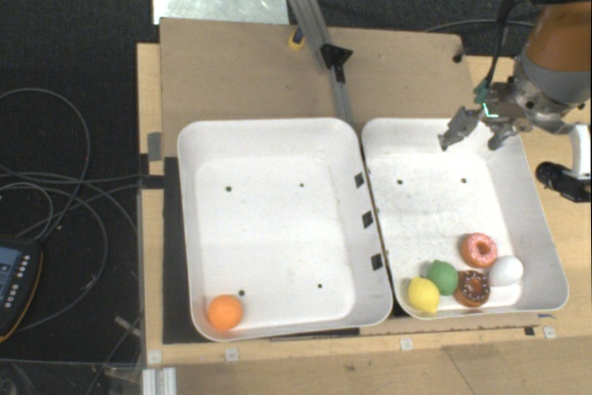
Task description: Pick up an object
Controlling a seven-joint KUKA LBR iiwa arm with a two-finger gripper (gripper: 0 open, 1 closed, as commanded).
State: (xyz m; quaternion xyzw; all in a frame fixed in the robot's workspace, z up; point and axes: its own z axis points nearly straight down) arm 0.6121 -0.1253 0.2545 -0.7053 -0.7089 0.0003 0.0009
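Orange ball (225, 312) sitting in left bin (268, 143) front corner, pink donut (479, 249), lemon (424, 294), white egg (506, 271) clustered in right bin (416, 153), gripper (476, 136) spread apart, empty, over its far edge.

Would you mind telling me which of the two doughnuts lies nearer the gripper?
The pink-iced doughnut: it lies higher in the right bin, towards the gripper, while the chocolate doughnut sits below it.

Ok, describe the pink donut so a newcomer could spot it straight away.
Start at the right bin and go to the cluster in its near corner. The pink donut sits at the top of that cluster, above the chocolate donut. It is the only pink ring with a hole.
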